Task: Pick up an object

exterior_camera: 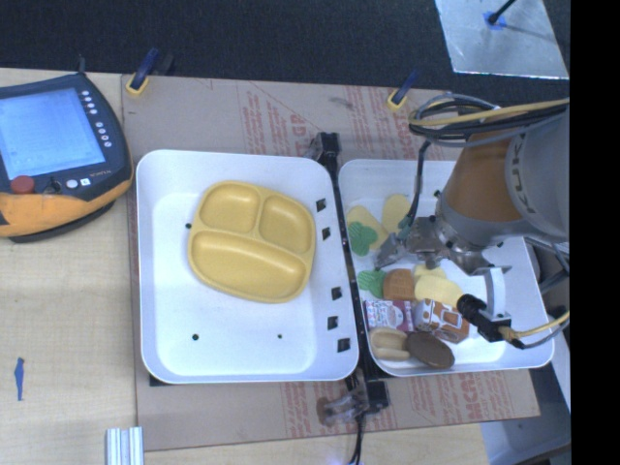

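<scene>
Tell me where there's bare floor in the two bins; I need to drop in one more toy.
Left bin: bare floor rings the yellow divided plate, widest along the near edge and the left wall. Right bin: crowded, with the toy food pile filling its left and near part under the arm and gripper.

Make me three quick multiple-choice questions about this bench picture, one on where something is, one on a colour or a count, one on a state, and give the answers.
1. Where does the yellow divided plate lie?
A. left bin
B. right bin
C. on the cardboard

2. How many compartments does it have?
A. two
B. three
C. five

3. How does the plate sit?
A. flipped over
B. standing on edge
C. flat, open side up

Answers:
1 A: it rests in the left bin, apart from the food pile.
2 B: two small sections above one long one.
3 C: its hollows face the camera.
</scene>
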`<action>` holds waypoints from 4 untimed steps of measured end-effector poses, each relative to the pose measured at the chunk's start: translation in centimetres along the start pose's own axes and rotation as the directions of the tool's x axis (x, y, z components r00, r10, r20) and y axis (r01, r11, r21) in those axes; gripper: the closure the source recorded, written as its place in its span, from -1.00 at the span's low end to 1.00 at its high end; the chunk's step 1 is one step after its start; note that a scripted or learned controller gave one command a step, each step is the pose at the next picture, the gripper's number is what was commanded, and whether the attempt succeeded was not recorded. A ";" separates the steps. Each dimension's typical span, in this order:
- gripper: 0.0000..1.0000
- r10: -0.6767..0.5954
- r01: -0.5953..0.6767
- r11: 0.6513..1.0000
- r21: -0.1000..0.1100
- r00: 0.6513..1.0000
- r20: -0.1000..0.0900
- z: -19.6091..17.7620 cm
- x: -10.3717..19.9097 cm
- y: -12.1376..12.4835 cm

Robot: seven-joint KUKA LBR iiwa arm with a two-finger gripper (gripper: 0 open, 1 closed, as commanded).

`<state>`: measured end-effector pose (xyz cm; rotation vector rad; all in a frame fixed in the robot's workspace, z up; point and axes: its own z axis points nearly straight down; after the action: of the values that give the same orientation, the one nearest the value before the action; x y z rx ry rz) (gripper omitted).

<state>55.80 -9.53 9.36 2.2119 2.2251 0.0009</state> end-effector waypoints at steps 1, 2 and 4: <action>-1.00 -0.001 0.001 1.000 -0.004 1.000 0.001 -1.6 -2.2 10.2; -1.00 -0.001 0.001 1.000 0.009 1.000 -0.003 0.2 -1.6 9.8; 1.00 -0.007 0.007 1.000 0.009 1.000 -0.001 -1.0 -1.6 9.9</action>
<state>65.67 -11.07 10.36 2.2093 2.2383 -0.0080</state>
